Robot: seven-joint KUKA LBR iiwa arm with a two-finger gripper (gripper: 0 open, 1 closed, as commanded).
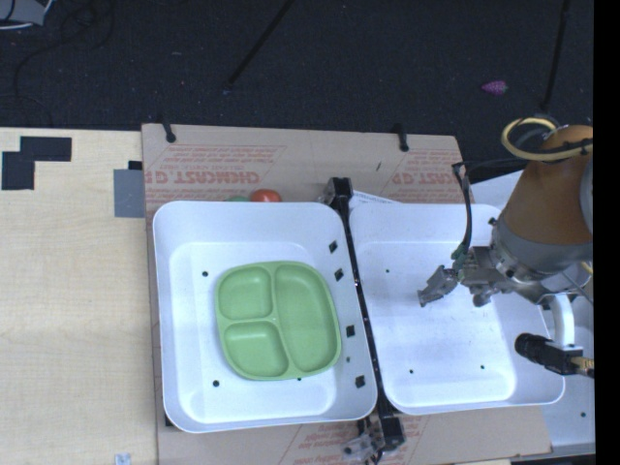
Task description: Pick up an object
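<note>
The fingers (430, 295) look spread, with nothing between them, though at this slant the reading is not sure. The gripper (455, 294) hangs over the white floor of the right bin (446, 376), near its middle, on the arm (542, 211) that reaches in from the right.

The 1 thing worth picking lies in the other bin: a green plate (278, 320) with 3 compartments sits flat near the middle of the left bin (184, 260), well apart from the gripper and across the black divider (354, 289) between the 2 bins. A small red thing (265, 197) shows just behind the left bin's far rim, outside it as far as I can tell.

To do this step well, the arm probably needs to rise enough to pass over the divider, then travel left. A flat plate gives little to pinch from above, so the best hold is likely on its raised rim or on 1 of the ridges between compartments, with 1 finger on each side. A straight, slow descent should keep the plate from sliding away.
</note>
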